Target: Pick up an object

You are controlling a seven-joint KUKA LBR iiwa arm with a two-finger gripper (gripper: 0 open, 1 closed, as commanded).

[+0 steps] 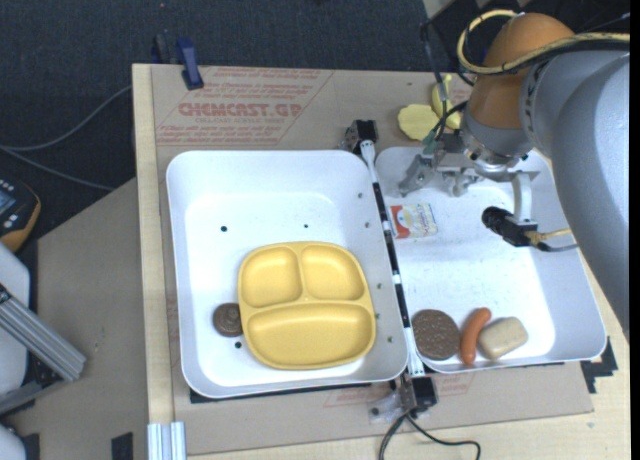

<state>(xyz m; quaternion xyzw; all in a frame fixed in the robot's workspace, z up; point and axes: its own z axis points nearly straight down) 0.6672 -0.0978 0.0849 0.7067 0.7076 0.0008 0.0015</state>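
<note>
In the right bin (560, 298), a small red and white packet (413, 220) lies near the left wall. Along that bin's front edge sit a round brown cookie (435, 333), an orange sausage-shaped piece (473, 335) and a beige lump (503, 337). My gripper (438, 178) hangs over the far left corner of the right bin, just behind the packet, with nothing visibly in it. The grey arm with its orange band (515, 68) comes in from the upper right. In the left bin (200, 198) rests a yellow divided plate (303, 304), and a small brown disc (228, 320) sits against its left side.
A yellow object (415, 120) lies on the bench behind the right bin. A black part on a cable (505, 225) hangs off the arm over the right bin's middle. Between the two bins runs a narrow ridge (385, 238). A blue clip (188, 63) sits at the board's far left corner.
</note>
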